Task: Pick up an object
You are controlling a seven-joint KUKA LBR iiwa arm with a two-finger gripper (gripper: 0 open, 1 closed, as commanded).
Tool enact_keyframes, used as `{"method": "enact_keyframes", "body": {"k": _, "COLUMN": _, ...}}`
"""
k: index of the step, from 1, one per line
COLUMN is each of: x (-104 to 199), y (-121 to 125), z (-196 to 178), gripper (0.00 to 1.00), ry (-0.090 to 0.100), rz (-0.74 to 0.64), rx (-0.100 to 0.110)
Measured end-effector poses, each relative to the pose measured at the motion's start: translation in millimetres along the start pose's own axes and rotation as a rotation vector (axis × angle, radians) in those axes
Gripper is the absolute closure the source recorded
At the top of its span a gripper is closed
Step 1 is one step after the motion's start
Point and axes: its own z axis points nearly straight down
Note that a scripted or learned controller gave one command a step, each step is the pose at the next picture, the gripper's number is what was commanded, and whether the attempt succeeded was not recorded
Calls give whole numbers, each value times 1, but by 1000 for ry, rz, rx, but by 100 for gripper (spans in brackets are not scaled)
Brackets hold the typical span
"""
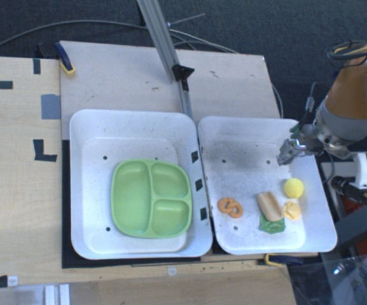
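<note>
Two shallow white plastic bins with rounded corners sit side by side on a pale wooden surface marked with dark tape strips. The left bin carries a glossy green divided plate with three compartments. The right bin, scuffed grey in the middle, holds small toy foods near its front right corner: an orange pretzel-shaped ring, a tan bread-like roll lying on a green leafy piece, a smooth yellow ball, and a lumpy yellow chunk touching the roll. The metallic tool hangs over the right bin's right side, above the ball; whether it is apart or together I cannot tell. No writing is legible.
</note>
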Motion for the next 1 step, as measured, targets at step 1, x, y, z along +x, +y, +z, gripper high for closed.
{"method": "enact_keyframes", "body": {"k": 1, "x": 0, "y": 1, "z": -53, "gripper": 100, "ry": -1, "rz": -1, "rx": -2}}
